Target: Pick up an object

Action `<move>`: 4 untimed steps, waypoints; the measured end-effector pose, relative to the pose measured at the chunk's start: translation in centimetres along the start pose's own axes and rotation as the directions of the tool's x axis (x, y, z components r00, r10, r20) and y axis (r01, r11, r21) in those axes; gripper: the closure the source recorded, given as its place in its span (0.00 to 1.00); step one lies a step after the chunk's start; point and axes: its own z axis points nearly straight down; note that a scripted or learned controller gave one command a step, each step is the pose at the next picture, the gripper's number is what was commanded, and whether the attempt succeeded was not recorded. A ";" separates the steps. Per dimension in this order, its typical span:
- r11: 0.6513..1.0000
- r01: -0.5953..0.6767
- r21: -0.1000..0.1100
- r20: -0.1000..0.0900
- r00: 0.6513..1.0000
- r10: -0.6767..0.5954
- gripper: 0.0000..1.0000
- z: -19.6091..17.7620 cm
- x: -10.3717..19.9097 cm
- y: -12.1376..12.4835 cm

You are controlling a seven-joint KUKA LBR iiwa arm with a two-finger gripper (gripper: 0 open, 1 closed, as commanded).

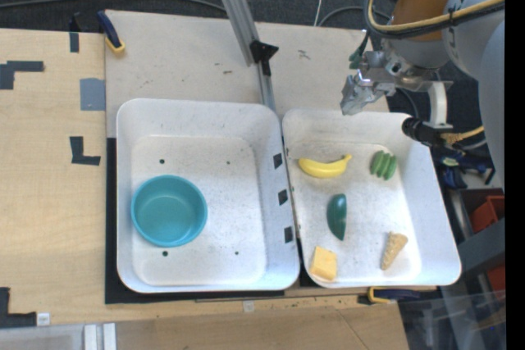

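The arm reaches in from the right, and the pincer hangs above the far rim of the right bin, near its back left corner. It has nothing in its grip; how far it is open I cannot tell, because it is small and partly blurred here. I judge that the task is at the approach step: no object is lifted yet, and all of them lie on the bin floor.

The nearest candidate is the yellow banana, which lies just below the pincer, toward the near side. For the next move the pincer probably has to come a little forward and go down over the banana, with the fingers across its narrow body, not along it.

Counted, the right bin holds five things: one banana, one light green ridged vegetable, one dark green piece, one yellow cheese-like wedge and one tan cone. They lie well apart from each other. The left bin holds one blue bowl.
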 end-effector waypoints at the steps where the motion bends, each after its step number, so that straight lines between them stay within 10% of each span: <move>1: 1.000 0.001 0.000 0.000 1.000 -0.001 1.00 -4.3 0.0 0.1; 4: 1.000 0.004 0.009 -0.002 1.000 -0.004 1.00 0.3 12.9 -7.0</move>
